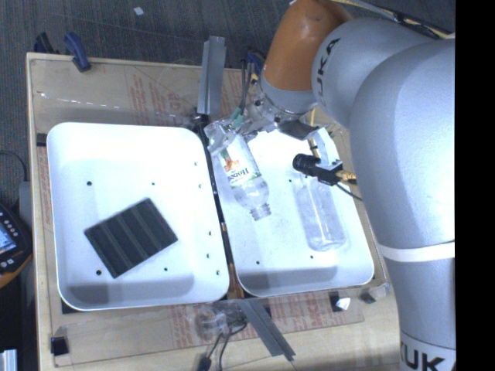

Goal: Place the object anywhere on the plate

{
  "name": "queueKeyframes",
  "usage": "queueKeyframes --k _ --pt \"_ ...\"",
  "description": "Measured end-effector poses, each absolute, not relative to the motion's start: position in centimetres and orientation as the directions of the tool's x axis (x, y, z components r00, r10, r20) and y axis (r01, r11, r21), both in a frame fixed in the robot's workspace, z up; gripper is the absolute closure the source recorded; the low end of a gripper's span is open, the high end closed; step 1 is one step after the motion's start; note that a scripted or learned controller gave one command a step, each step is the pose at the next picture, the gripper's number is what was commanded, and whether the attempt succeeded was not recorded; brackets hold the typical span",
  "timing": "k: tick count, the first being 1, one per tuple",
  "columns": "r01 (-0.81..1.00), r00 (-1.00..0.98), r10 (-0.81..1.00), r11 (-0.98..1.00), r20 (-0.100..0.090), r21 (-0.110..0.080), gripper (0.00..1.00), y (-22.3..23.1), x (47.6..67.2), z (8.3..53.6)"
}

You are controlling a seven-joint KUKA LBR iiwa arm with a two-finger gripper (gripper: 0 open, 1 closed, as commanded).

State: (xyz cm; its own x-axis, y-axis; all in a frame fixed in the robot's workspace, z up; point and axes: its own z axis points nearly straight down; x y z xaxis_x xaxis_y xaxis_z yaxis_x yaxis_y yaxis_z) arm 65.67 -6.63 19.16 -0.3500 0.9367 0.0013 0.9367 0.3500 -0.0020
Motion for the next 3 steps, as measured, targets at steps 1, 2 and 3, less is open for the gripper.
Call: queueKeyframes --k 1,2,3 --pt "0.970 -0.245 0.970 0.245 0.001 -0.004 1.00 -1.7 61.3 20.4" --pt "0.975 -0.221 0.975 0.221 0.000 -0.002 1.00 -1.4 64.1 22.1" --pt "0.981 -0.194 0.981 0.194 0.000 -0.001 1.00 -1.2 65.6 23.8"
